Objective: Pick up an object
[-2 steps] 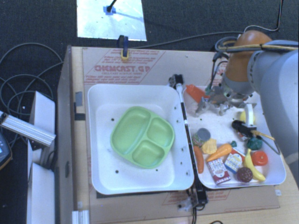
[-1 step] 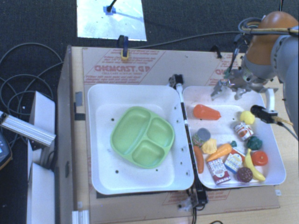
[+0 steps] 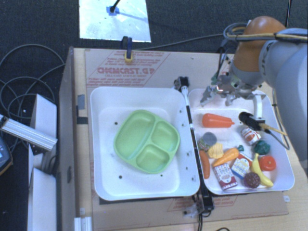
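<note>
Nearest us, at the front of the right bin [image 3: 288, 181], lie a red carton [image 3: 224, 175], a dark round fruit [image 3: 251, 179] and a banana [image 3: 260, 171]; we place everything else relative to that bin. Toward its middle sit a small carrot [image 3: 226, 157], a yellow piece [image 3: 216, 150], a grey disc [image 3: 209, 139], a tomato [image 3: 268, 163] and a small can [image 3: 250, 135]. A large orange carrot [image 3: 217, 121] lies toward its back. Our gripper [image 3: 224, 97] hangs over the bin's back edge, fingers spread apart and holding nothing. We judge this the approach step: next we need to choose a target, probably the large carrot just in front, and descend over it. Left of the right bin, the left bin [image 3: 108, 186] holds a green divided plate [image 3: 147, 140].
</note>
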`<state>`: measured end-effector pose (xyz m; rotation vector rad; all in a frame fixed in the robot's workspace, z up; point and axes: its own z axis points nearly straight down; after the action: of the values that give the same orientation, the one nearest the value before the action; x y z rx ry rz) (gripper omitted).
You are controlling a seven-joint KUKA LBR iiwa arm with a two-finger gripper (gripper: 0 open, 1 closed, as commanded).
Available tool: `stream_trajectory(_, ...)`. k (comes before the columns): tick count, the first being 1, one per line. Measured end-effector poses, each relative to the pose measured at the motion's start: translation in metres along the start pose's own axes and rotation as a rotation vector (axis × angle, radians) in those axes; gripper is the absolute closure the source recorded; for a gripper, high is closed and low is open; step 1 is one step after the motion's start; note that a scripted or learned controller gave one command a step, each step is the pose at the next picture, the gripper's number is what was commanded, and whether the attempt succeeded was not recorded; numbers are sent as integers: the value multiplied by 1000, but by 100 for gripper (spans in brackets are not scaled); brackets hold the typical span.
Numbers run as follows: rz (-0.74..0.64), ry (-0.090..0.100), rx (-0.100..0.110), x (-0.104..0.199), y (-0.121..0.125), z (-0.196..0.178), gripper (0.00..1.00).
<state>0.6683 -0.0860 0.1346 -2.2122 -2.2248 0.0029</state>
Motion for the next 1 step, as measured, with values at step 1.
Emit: stream_trajectory(1,4,-1,-1,-2,-14,54,0)
